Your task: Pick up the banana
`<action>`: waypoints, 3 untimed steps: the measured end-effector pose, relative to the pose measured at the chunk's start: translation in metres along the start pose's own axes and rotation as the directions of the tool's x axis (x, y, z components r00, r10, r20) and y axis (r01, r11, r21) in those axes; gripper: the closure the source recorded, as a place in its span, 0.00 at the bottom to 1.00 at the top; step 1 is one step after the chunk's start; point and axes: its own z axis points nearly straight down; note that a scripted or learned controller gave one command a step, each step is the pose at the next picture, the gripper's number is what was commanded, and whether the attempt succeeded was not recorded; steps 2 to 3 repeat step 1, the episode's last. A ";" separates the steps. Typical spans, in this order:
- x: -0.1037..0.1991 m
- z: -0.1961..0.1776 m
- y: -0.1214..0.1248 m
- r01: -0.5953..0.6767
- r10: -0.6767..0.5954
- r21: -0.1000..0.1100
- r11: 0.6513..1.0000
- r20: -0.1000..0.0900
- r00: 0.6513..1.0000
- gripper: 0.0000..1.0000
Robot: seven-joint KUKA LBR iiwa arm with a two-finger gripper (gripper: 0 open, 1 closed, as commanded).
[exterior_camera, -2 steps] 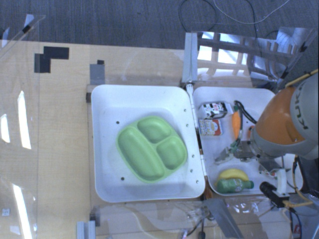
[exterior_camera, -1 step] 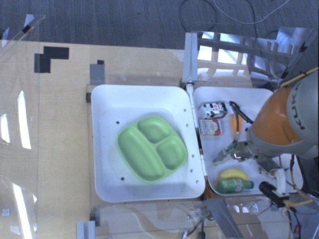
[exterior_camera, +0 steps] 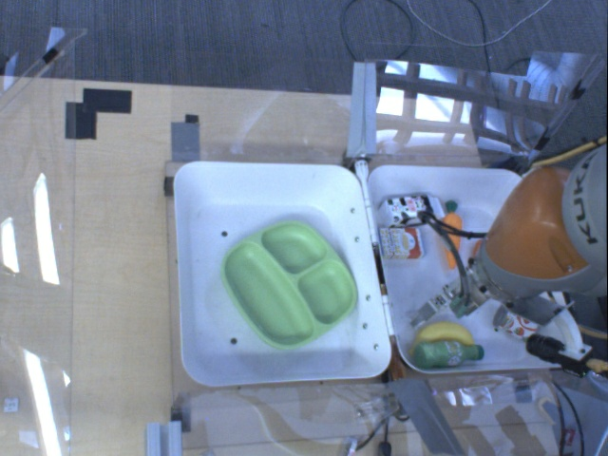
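Left bin (exterior_camera: pixel 199 255): a shallow white tray with rounded corners, resting on the wooden bench (exterior_camera: pixel 95 283). It holds one item, a light green divided plate (exterior_camera: pixel 290 281) with three compartments (one long, two smaller), lying flat and turned at an angle near the bin's centre. Nothing sits in the plate's compartments.

Right bin (exterior_camera: pixel 494 183): set just beside the left bin, the two rims meeting along a narrow seam. Contents, from its left side across:
- A small carton (exterior_camera: pixel 401 242) with a red and white label, lying flat near the left wall.
- A dark printed packet (exterior_camera: pixel 407 207) just behind the carton, toward the back rim.
- An orange carrot-shaped item (exterior_camera: pixel 452 231), lying lengthwise, partly crossed by a black cable.
- The banana (exterior_camera: pixel 446 332), yellow, lying near the front rim, touching a green bottle (exterior_camera: pixel 447 353) that lies on its side just in front of it.
- A small red and white item (exterior_camera: pixel 514 324) to the right, partly hidden by the arm.

The arm's orange band covers the right half of this bin. The gripper (exterior_camera: pixel 448 301) hangs just above and behind the banana, not touching it as far as can be seen. Whether its fingers are spread or closed I cannot tell; nothing is visibly held.
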 end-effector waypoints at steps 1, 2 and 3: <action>-0.039 -0.007 0.067 0.206 -0.205 0.007 0.979 -0.008 0.979 0.00; -0.039 -0.007 0.067 0.206 -0.205 0.007 0.979 -0.008 0.979 0.00; -0.039 -0.007 0.067 0.206 -0.205 0.007 0.979 -0.008 0.979 0.00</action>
